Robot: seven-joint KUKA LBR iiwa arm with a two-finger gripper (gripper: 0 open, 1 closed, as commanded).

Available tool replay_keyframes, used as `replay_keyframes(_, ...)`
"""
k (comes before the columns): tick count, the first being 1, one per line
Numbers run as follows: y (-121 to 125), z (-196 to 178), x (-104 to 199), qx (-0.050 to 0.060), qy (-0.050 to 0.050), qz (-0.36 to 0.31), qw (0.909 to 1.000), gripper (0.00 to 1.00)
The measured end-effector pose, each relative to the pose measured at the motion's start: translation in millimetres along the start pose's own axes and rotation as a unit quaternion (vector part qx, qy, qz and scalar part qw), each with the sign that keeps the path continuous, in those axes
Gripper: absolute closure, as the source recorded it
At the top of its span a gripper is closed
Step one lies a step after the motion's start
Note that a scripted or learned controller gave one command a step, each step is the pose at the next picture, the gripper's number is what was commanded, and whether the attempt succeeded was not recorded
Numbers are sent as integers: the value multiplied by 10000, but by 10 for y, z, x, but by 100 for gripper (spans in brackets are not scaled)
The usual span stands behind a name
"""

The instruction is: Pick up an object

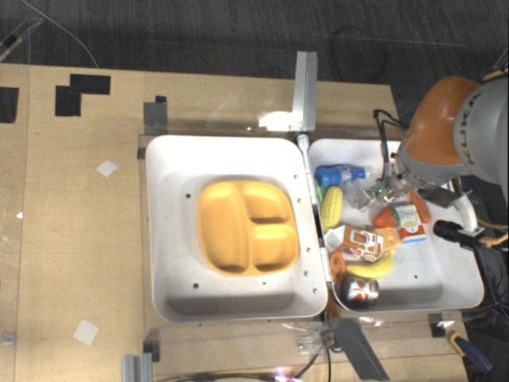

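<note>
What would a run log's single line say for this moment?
arm: over right bin | gripper: near blue bottle, corn | left bin: yellow tray

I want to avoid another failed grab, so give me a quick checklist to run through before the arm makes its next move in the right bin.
1. End effector over the right white bin: ok.
2. Finger state: cannot tell, hidden under the wrist.
3. Object already held: cannot tell.
4. Targets within the bin: ok; yellow plastic corn cob, blue plastic bottle and yellow toy banana lie there.
5. Objects separated for a clean grasp: not ok; banana touches the orange-and-white snack packet.
6. Yellow divided tray in the left white bin, out of the way: ok.
</note>
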State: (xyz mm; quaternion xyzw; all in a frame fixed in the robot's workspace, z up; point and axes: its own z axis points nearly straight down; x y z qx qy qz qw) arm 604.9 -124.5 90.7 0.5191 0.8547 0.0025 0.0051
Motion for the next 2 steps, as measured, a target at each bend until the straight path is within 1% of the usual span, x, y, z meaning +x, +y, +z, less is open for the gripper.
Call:
replay_keyframes(1, 386, -986, 877, -13, 15, 1024, 9947, 100)
replay_keyframes(2, -81, -1043, 362, 23, 11, -455, 9990, 100)
